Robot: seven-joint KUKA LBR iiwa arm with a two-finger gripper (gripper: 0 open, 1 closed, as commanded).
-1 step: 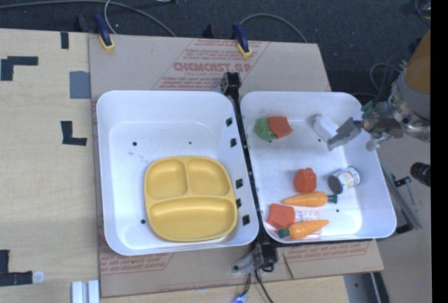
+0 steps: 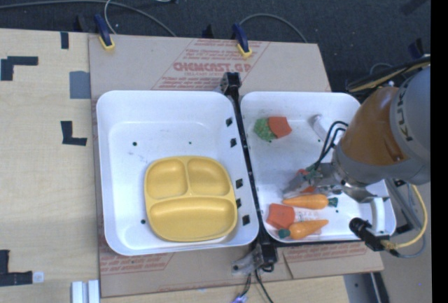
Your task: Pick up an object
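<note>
The right bin (image 2: 280, 100) holds several toy foods. A red-and-green strawberry-like piece (image 2: 271, 127) lies near its back left. Two orange carrots lie toward the front, one (image 2: 310, 202) above the other (image 2: 305, 228), with a red block (image 2: 280, 215) beside them. My gripper (image 2: 302, 183) reaches down into the right bin from the right, its grey fingers (image 2: 294, 189) angled left just above the upper carrot. A small red piece (image 2: 306, 172) sits by the fingers. The arm's orange band (image 2: 374, 130) hides the bin's right side.
The left bin (image 2: 112, 113) holds a yellow divided plate (image 2: 190, 198). A black divider clip (image 2: 231, 82) joins the bins at the back. Cardboard (image 2: 203, 60) lies under both bins, clamped by blue-and-yellow clips. Cables run across the dark floor behind.
</note>
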